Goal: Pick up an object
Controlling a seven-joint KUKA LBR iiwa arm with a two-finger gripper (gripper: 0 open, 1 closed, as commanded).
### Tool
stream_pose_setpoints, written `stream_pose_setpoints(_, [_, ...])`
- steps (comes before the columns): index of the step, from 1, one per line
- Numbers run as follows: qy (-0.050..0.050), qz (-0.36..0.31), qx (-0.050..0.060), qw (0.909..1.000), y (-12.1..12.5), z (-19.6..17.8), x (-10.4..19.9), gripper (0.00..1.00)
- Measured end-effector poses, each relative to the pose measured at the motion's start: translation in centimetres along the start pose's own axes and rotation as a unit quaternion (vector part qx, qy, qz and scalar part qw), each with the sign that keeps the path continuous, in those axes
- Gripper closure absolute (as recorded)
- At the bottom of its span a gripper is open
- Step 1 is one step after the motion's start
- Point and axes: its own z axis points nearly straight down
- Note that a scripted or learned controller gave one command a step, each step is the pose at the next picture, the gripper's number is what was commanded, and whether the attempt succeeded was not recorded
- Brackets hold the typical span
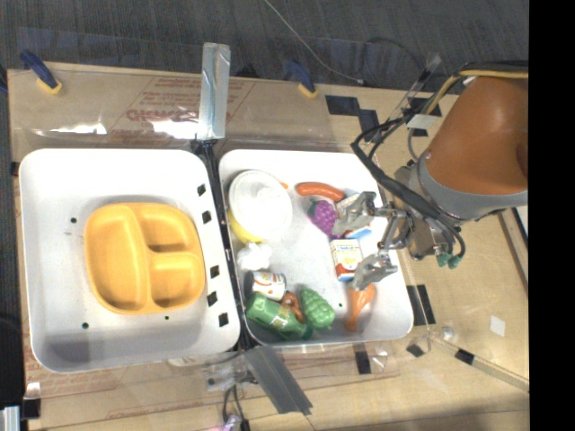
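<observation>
Our gripper (364, 238) hangs over the right bin (395, 317), its fingers (358, 206) spread wide with nothing between them. Between the tips, from above, lies a small carton (347, 257) with a red and white label; we judge that the likeliest pick. It looks light and stiff-sided, though thin card could dent, so we would close across its narrow faces, gently.

At its 6 o'clock lies an orange carrot (358, 305); at its 11 o'clock a purple toy (323, 215), with a red sausage (319, 190) above that. Both crowd the fingers. Toward 8 o'clock a green heap (286, 314) sits in the corner. The left bin (45, 178) holds a yellow tray (144, 257).
</observation>
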Motion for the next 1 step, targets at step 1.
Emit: stream_pose_setpoints(1, [0.006, 0.092, -0.002, 0.9957, -1.94, 16.10, -1.01, 0.00])
